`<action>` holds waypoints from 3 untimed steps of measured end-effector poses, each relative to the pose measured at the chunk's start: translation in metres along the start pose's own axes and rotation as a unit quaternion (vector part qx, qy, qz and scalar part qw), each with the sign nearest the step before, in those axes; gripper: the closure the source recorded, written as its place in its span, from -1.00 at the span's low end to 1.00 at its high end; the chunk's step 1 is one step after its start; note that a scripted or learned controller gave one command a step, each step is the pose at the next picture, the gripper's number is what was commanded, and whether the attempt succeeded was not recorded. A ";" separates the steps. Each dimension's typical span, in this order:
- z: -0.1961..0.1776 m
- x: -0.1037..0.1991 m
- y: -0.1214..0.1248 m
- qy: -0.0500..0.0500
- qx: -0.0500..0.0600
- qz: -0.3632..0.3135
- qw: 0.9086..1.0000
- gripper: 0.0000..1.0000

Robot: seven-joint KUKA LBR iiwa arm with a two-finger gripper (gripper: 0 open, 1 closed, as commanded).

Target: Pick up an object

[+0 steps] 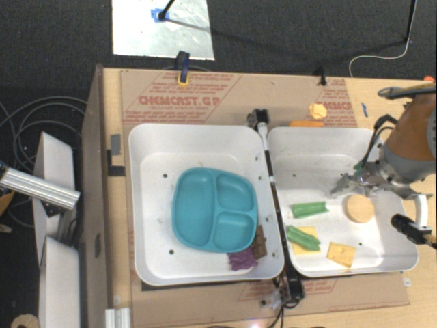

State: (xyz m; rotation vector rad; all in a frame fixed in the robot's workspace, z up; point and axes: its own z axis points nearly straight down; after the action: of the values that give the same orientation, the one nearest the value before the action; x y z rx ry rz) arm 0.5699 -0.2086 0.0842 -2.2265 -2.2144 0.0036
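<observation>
The gripper point(355, 180) sits low in the right bin point(321, 145), at 10 o'clock of the tan puck point(360, 208); its grip state cannot be told; a grasp could slip off the puck's round edge; counted: two green pieces, two yellow, one puck, one teal plate point(215, 209).

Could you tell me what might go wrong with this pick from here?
The gripper sits low in the right bin, close beside the round tan piece; it could nudge that piece away instead of catching it. The bin's right wall is near, so the arm might clip it.
</observation>
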 end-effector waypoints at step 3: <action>-0.001 0.084 0.005 -0.001 -0.006 -0.005 1.000 -1.00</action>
State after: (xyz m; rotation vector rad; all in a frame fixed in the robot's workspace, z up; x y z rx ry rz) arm 0.5756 -0.1248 0.0854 -2.2207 -2.2331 -0.0067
